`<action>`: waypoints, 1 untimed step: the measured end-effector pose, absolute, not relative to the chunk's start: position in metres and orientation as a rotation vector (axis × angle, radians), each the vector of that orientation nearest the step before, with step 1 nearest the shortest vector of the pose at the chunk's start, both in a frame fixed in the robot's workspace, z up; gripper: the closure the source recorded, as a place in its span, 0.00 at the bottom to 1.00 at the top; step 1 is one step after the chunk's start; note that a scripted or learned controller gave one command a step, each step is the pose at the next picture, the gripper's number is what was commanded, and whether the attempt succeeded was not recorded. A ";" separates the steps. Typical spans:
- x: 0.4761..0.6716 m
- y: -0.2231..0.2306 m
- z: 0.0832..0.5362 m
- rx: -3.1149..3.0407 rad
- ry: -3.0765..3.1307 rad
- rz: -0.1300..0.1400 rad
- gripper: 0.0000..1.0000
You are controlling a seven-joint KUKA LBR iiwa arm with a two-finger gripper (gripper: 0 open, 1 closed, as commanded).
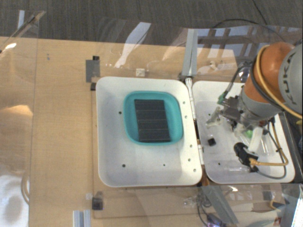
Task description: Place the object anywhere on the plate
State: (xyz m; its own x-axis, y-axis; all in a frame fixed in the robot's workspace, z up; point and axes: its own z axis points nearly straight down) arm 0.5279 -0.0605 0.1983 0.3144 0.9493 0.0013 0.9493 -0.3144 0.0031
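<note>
- The gripper [235,118] is parked low over the right bin [222,171], mostly tucked under the grey wrist, so whether it's open, shut or clamped on anything honestly can't be told from this angle.
- A small dark piece [211,140] is seen lying on the bin floor at about 8 o'clock from the gripper, near it but apart. That's probably the object to be moved. Something green [246,133] is also glimpsed at roughly 5 o'clock from the gripper, too hidden to be named.
- The teal plate [129,109] is sat in the left bin [142,174], off at 9 o'clock from the gripper, with a dark ribbed insert [152,120] in its middle. Nothing else is seen resting on it.
- So a pick looks like the step in hand. The gripper should be centred right over the dark piece before being lowered, since it's tiny and easily nudged away.
- A clean lift should be confirmed before the divider [191,122] between the bins is crossed.
- The yellow hose [270,163] at 5 o'clock is best kept clear of.
</note>
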 end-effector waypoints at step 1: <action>0.488 -0.121 0.221 2.615 1.737 0.005 0.00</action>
State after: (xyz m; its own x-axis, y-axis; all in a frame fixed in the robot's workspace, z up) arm 0.4884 -0.1214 0.2208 0.3879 0.9217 0.0013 0.9217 -0.3879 0.0037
